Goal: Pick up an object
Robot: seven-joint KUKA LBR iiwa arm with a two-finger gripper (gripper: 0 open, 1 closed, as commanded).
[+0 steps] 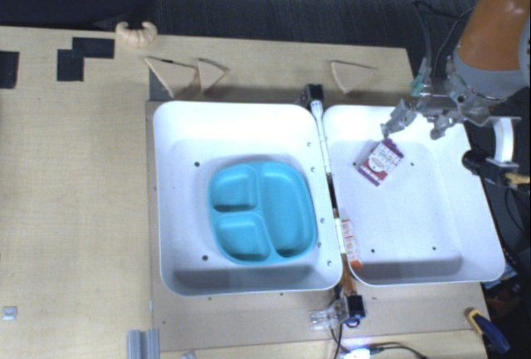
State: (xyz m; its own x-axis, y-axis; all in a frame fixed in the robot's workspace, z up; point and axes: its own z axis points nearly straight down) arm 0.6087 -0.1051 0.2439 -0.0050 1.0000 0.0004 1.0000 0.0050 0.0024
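Observation:
A small maroon and white packet [380, 161] lies flat in the right bin [431, 249], towards its upper left. My gripper [417, 123] hangs over the bin's far edge, up and to the right of the packet. It is open, its two fingers spread apart with nothing between them. The left fingertip [390, 128] is close above the packet's top corner but apart from it. A blue divided tray [262, 211] with three compartments rests in the middle of the left bin [178, 183].
A black and white ridge [325, 158] runs between the two bins. The arm's orange band [498, 17] and grey wrist stand above the right bin's far right corner. Cables and a clip [348, 309] sit at the bench's front edge.

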